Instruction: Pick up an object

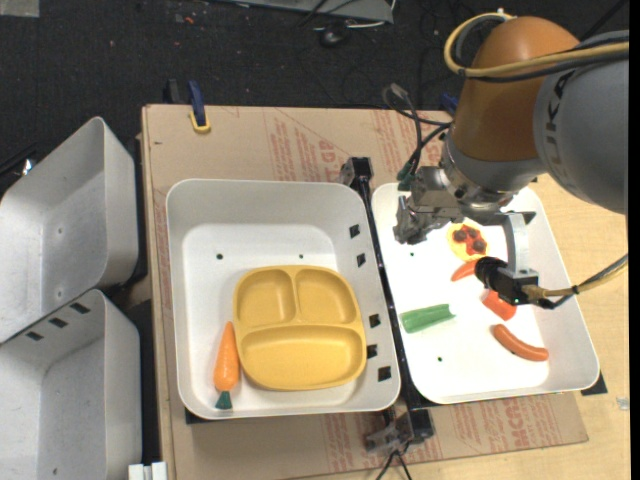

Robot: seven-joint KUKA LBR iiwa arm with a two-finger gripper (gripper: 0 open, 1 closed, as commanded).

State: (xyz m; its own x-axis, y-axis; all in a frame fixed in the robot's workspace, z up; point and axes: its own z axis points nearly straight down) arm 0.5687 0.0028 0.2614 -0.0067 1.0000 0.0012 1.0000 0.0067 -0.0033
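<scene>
We see the gripper (pixel 420 223) hanging over the upper left part of the right bin (pixel 570 368), but its fingers blur into dark metal and we cannot tell whether they are apart or together; nothing shows between them. Just right of it lies a small yellow and red toy food piece (pixel 466 237), perhaps a pizza slice, and below that a little orange piece (pixel 463 271). A black fitting on a cable (pixel 505 283) sits beside a red-orange piece (pixel 501 307). Lower in the same bin lie a green bean pod (pixel 427 317) and a sausage (pixel 519 343), well apart. In the left bin (pixel 190 208) a yellow divided plate (pixel 298 328) rests with a toy carrot (pixel 227 361) touching its left edge. The orange band (pixel 510 88) of the arm rises above the wrist.
</scene>
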